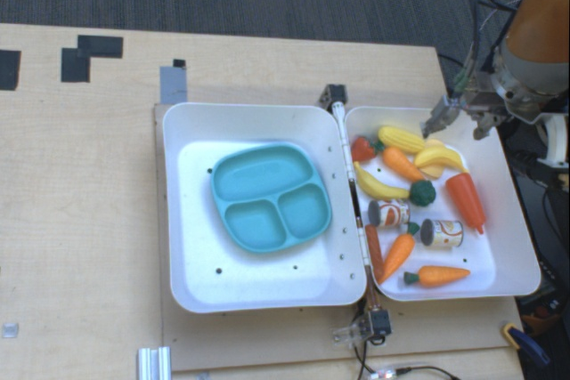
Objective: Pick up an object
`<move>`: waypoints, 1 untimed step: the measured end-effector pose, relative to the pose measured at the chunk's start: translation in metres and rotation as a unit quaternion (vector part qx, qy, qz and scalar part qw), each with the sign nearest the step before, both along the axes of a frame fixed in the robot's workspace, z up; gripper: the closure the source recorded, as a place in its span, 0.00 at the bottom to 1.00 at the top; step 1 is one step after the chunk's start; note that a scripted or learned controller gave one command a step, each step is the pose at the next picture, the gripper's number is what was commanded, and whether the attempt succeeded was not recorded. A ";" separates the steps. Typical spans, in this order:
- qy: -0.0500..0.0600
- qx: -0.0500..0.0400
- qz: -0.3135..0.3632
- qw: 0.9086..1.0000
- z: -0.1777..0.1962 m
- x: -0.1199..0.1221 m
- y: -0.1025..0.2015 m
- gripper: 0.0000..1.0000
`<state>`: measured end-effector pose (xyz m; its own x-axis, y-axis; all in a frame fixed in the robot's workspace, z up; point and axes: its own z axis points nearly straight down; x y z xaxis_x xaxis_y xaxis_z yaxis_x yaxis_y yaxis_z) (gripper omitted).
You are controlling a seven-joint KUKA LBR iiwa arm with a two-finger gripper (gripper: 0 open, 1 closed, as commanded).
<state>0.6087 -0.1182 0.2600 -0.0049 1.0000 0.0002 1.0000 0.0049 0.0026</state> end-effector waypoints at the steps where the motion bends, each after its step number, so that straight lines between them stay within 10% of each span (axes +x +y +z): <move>1: -0.003 0.000 0.000 1.000 -0.172 0.023 0.003 0.00</move>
